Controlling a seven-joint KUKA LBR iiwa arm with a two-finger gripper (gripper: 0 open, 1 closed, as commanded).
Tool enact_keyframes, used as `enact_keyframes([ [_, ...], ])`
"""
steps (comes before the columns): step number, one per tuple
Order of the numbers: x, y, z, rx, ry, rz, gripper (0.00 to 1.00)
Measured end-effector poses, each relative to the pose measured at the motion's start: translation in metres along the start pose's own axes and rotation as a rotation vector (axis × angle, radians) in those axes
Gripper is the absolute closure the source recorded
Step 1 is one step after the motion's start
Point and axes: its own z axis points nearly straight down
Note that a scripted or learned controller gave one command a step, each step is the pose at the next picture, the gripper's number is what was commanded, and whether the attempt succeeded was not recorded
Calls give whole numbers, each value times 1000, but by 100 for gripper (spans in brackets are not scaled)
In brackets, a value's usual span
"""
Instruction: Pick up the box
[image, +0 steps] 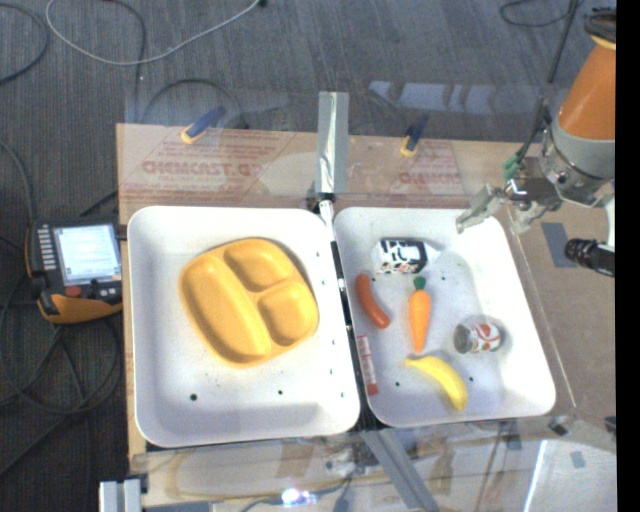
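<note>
The box (402, 256), black and white, lay in the right bin (530, 340), just beyond the carrot (419, 312) and a little to its left, close to the bin's far wall. Nothing touched it.

The carrot lay with its green top toward the box. Left of the carrot, near but apart, lay a sausage (373, 301). Right of the carrot and slightly nearer the camera was a can (480, 337) on its side. On the near side of the carrot lay a banana (440, 380), its left end almost below the carrot's tip. Farther left of the carrot than the sausage, along the bin's left wall, lay a thin red and white stick (367, 362).

The gripper (495, 203) hung beyond the carrot and to its right, over the far right corner of that bin, well apart from the box and with nothing in it. Whether it was spread or closed could not be told. The arm (590, 100) ran from it toward the upper right.

Well to the carrot's left, the left bin (160, 400) held a yellow tray (250, 298) with three compartments. Farther left still, off the bench, was a handheld unit (78, 258) with a lit screen.
</note>
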Motion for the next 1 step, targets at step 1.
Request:
enact_keyframes([
  [1, 41, -55, 158, 0, 1, -82, 0],
])
